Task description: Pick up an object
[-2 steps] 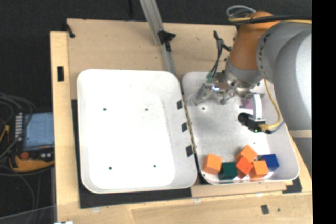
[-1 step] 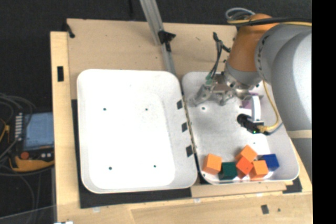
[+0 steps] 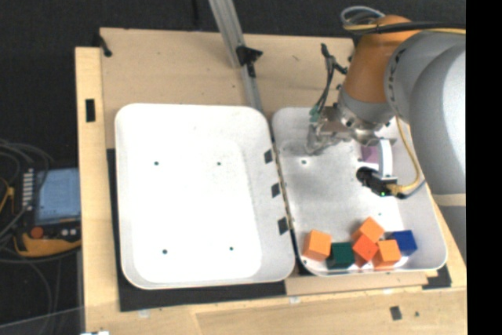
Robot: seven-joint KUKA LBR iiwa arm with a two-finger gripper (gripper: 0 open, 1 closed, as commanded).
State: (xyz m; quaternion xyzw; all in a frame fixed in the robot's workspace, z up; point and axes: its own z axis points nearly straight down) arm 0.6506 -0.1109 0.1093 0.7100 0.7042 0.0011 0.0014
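The gripper sits low over the far left part of the right bin, above bare floor, so it looks poised between tries rather than closing on anything. Whether the claw is spread or pressed together I cannot tell; it is blurred and partly hidden by the wrist. The blocks lie heaped in the bin's near corner, touching one another, well apart from the gripper. The left bin lies beside it.
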